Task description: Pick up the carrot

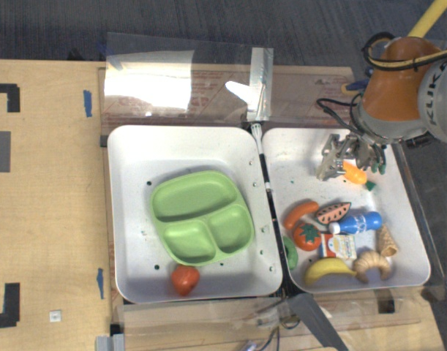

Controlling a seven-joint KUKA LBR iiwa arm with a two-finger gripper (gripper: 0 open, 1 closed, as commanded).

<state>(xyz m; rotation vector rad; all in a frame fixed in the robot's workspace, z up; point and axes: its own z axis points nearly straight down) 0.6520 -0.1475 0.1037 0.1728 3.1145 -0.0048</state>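
The small orange plastic carrot with a green tip (pixel 356 175) sat clamped in the metal two-finger claw (pixel 352 164) above the right white bin (pixel 413 218); grasp apparently made; lifting clear seemingly remained.

My arm (pixel 428 101) is grey along its casing, with part of a dark printed word showing on the side, only the first letters legible. Above my wrist sits a broad orange band (pixel 395 79), rounded like a dome and smooth, catching a soft shine on top. Black cables (pixel 339 112) loop around it, one arching over the band's upper edge and others trailing off its side. Below the band my hand (pixel 352 157) is bare silvery metal, a cluster of small angular plates and brackets with darker parts between them. Its details are too small to make out further.
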